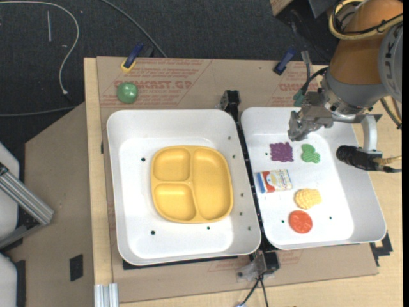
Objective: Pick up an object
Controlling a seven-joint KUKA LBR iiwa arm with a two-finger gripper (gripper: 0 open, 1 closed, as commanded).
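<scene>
The right bin (358, 229) holds several small toy foods: a purple bunch of grapes (280, 151), a green leafy piece (310, 153), a red-and-white carton (275, 181), a yellow corn cob (307, 199) and a red tomato (300, 222). My gripper (297, 130) hangs over the bin's back part, just behind and between the grapes and the green piece. I see nothing held between its fingers.
The left bin (128, 229) carries a yellow divided plate (191, 184). A green ball (127, 93) lies on the cardboard behind the left bin. Blue clamps (132, 57) hold the board's back edge. A black clip (231, 100) sits between the bins.
</scene>
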